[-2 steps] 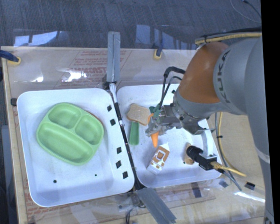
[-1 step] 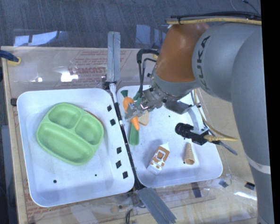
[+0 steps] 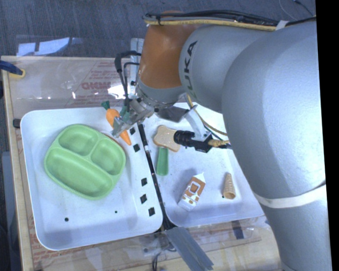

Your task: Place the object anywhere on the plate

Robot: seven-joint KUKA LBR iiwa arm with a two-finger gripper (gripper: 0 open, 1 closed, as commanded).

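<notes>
While the grey arm with its orange wrist band hangs over the seam between the two shallow white bins, I read its two-finger gripper (image 3: 123,124) as closed on the small orange plastic carrot with a green top (image 3: 116,123): the carrot sits between the fingers, green end up and back, orange tip pointing down and forward, its long axis slanted. That puts it over the left bin (image 3: 43,225), near the back right corner of that bin and just beside the rim of the pale green three-compartment plastic plate (image 3: 82,160).

The relation that matters to me is this: the plate lies to the camera's left and towards the front from the gripper, and the nearest compartment is the right-hand one. I judge that a short carry that way brings the carrot over it.

In the right bin lie a tan toast-shaped piece (image 3: 165,137), a dark green stick (image 3: 162,160), a small white and orange carton (image 3: 192,191) and a tan cone (image 3: 228,186), all well apart from the plate.
</notes>
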